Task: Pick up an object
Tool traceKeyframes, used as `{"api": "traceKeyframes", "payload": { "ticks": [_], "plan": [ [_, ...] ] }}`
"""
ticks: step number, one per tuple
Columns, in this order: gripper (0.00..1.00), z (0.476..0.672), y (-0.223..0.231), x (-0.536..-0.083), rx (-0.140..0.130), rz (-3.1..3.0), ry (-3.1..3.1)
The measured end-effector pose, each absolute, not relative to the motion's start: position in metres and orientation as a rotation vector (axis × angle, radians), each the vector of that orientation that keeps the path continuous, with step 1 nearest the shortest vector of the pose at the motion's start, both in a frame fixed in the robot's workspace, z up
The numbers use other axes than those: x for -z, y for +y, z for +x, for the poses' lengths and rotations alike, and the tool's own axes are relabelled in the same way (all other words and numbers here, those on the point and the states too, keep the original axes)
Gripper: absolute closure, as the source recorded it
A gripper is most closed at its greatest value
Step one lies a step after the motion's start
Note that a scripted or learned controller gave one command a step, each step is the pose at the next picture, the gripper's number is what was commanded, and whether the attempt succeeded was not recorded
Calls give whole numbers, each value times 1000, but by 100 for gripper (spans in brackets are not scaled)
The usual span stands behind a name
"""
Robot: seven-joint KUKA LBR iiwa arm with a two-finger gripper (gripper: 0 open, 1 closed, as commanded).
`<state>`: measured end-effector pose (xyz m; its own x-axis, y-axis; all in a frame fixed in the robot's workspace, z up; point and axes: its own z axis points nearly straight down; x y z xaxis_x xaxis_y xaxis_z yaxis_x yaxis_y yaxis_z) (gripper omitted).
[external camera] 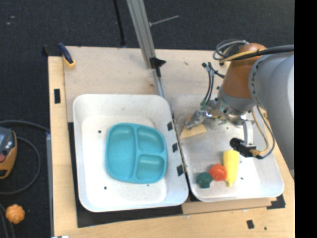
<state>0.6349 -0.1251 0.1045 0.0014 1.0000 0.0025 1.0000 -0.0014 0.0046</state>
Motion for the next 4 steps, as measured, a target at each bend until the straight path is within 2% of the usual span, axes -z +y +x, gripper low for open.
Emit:
{"api": "traceKeyframes", "payload": {
  "ticks": [1,2,4],
  "plan": [
    [100,638,-128,-121,-19,2214,2206],
    [100,636,-124,-167,-4,2217,2220],
    [100,640,-127,-258,-6,2214,2220]
  ]
}}
